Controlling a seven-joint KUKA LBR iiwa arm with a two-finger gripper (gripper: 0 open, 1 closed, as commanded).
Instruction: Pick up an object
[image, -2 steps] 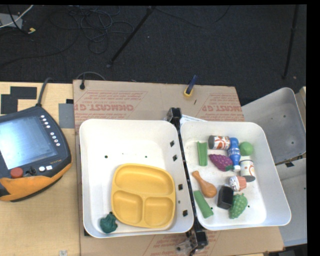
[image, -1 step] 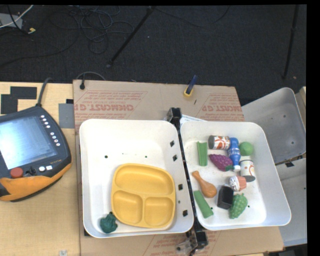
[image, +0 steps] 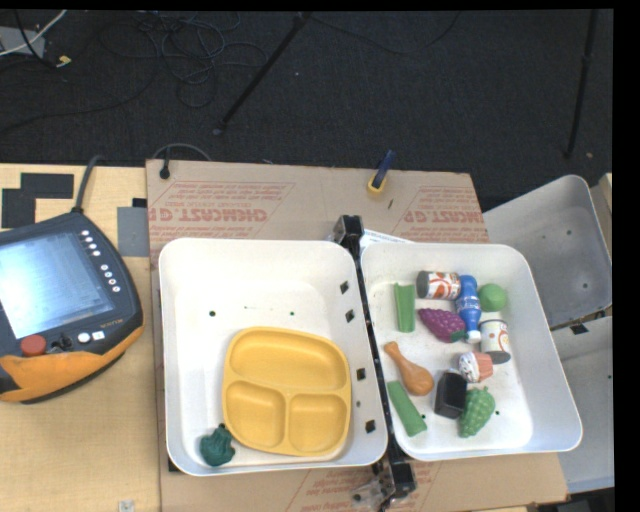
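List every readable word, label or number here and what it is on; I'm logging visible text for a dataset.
"CHEMCRZT G.P", upside down in red, as best it reads: cardboard behind the left bin.
The same red print repeats behind the right bin, on the cardboard's front edge: blurred.
Can label: too small.
Pendant screen and buttons: unreadable.

I am holding my arm, wrist and gripper back from the bench. No part of me is reaching over the left bin (image: 180, 300) or the right bin (image: 545, 400). Joint pose: cannot be told.
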